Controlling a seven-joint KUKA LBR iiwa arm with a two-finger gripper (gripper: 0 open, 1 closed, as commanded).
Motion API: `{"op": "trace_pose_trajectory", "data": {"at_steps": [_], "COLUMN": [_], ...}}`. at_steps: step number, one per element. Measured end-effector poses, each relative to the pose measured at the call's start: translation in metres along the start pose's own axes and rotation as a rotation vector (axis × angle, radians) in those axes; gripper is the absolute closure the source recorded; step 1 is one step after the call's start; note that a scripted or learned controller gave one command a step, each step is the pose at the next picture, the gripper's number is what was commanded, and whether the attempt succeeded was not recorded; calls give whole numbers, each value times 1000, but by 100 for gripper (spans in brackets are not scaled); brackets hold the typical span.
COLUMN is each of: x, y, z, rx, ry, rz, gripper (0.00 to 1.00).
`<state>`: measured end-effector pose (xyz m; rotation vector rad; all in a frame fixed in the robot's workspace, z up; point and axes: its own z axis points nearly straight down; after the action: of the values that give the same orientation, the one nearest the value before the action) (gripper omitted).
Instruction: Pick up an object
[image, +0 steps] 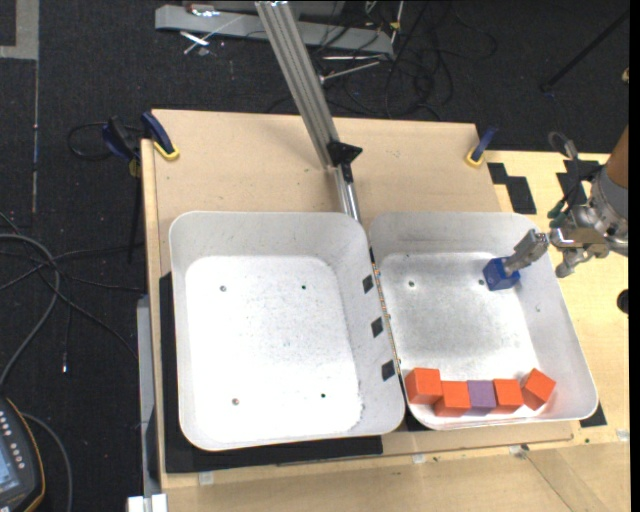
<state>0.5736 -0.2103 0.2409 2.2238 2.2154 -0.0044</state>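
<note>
Two shallow white plastic bins sit side by side on a pale wooden bench. The left bin shows a speckled floor. The right bin holds the loose pieces.

The grey arm comes in from the right edge of the camera view, and its two-finger gripper hangs over the upper right part of the right bin. One slim grey finger slants down and to the left, and its tip touches or overlaps a small blue block that lies on the bin floor near the far right wall. The second finger is seen further right, beside the bin's rim, well apart from the first, so the pincer stands released and spread. The blue block is not between the fingers; it lies at the tip of the left one only.

Along the near wall of the right bin lies a row of small blocks: an orange cube, a second orange block, a purple block, another orange block and a tilted orange block at the right end. They touch one another and lie well apart from the gripper.
</note>
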Motion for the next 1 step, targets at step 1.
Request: {"op": "trace_pose_trajectory", "data": {"at_steps": [1], "x": [-13], "y": [29], "z": [147], "rx": [-1], "ry": [4], "rz": [-5], "gripper": [0]}}
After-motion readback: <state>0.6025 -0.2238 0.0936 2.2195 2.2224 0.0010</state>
